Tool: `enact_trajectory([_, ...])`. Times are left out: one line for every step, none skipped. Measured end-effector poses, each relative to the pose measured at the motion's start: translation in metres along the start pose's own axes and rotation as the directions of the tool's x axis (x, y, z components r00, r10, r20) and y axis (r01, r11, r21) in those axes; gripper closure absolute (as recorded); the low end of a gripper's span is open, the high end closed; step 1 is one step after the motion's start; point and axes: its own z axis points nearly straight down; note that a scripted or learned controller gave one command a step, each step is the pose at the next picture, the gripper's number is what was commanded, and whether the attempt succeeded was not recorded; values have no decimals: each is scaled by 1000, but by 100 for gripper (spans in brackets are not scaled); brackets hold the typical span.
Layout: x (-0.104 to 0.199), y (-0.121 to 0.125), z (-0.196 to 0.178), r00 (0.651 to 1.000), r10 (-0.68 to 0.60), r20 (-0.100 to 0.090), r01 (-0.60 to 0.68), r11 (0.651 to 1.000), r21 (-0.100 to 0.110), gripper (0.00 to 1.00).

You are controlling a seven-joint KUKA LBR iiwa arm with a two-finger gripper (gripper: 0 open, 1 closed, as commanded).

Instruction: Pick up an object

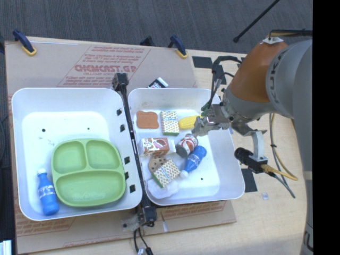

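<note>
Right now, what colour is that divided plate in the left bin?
Light green. The divided plate shows plainly in the camera view, beside a blue bottle.

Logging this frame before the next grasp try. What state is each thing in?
gripper: low over the right bin, above the yellow piece
blue bottle: lying tilted in the right bin
second blue bottle: lying in the left bin, beside the plate
green plate: flat, right side up
yellow piece: lying by the gripper
</note>
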Motion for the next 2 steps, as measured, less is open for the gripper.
enact_trajectory([0, 0, 0, 1000, 1, 0, -1, 1000, 1, 0])
enact_trajectory([-47, 8, 105, 1000, 0, 1, 0, 1000, 3, 0])
